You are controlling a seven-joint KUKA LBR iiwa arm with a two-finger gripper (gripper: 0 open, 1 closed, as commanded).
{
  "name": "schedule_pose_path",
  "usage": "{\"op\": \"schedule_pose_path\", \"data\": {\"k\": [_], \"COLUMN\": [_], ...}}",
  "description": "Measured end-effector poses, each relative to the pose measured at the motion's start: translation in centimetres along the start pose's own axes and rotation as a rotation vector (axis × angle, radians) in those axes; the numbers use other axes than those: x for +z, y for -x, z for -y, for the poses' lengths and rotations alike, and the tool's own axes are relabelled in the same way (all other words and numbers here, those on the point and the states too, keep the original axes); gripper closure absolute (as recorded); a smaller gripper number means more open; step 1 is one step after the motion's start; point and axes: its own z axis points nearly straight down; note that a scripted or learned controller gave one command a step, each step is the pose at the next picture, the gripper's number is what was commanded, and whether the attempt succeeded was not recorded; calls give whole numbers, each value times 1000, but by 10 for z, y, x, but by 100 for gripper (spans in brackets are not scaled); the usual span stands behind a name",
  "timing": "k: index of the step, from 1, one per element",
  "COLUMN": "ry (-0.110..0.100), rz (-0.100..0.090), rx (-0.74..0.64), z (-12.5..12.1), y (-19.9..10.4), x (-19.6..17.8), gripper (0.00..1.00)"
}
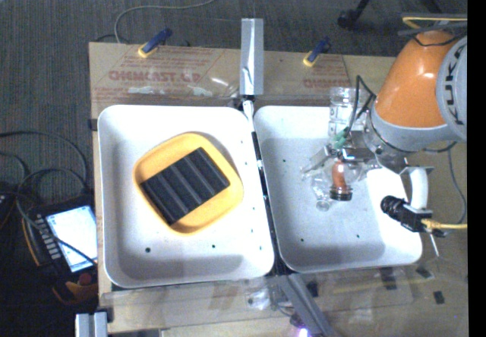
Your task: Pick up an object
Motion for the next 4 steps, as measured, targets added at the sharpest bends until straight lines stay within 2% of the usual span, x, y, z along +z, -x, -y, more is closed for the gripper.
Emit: {"op": "schedule_pose_path", "data": {"k": [1,2,3,4], "ry": [0,23,22,3], "rz": [0,9,6,1], "rx": [-48,-27,-27,-74], "z": [-26,-46,-46,-58], "y": [43,68,67,-2], "x": [66,120,112,32], "gripper": [0,0,100,100]}}
